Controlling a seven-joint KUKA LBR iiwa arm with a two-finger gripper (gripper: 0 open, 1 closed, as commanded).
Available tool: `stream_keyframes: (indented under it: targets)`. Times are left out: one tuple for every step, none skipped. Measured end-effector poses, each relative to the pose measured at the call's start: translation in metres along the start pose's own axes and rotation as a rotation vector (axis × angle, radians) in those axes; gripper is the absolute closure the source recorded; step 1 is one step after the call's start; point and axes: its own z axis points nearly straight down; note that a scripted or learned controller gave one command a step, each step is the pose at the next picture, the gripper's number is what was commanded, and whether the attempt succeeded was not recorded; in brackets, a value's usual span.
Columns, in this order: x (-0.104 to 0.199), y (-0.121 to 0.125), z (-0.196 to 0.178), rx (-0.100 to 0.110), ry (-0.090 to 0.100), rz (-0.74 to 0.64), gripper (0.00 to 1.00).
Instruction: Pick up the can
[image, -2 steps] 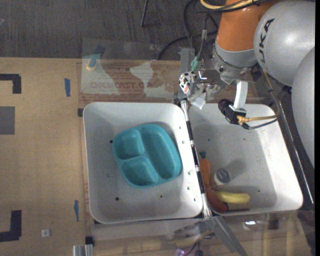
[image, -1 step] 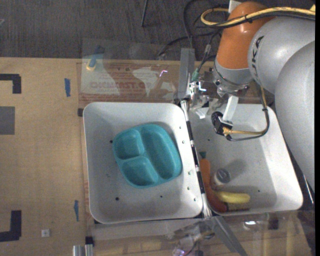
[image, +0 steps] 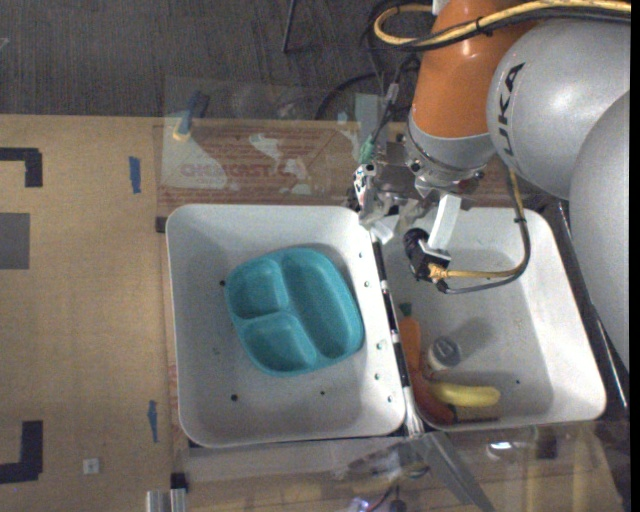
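Observation:
The can (image: 444, 352) is small, with a grey round top, and stands upright in the lower left part of the right bin (image: 560, 320). My gripper (image: 381, 214) hangs over the top left corner of that bin, close to the wall between the two bins. It is well above and behind the can, apart from it. The grey arm with its orange band (image: 455, 70) comes in from the upper right and hides the back of the right bin.
A yellow banana (image: 466, 395) lies just in front of the can, over a red item (image: 434, 405). An orange, carrot-like piece (image: 410, 345) lies along the bin's left wall beside the can. A teal divided plate (image: 293, 310) lies in the left bin (image: 200, 250).

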Motion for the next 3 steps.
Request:
stream_keyframes:
  targets:
    - [0.057,-0.007,-0.042,-0.003,0.0,-0.084,1.0]
    - [0.143,-0.02,-0.114,-0.004,0.0,-0.187,1.0]
    - [0.165,0.015,-0.152,-0.004,0.0,0.096,1.0]
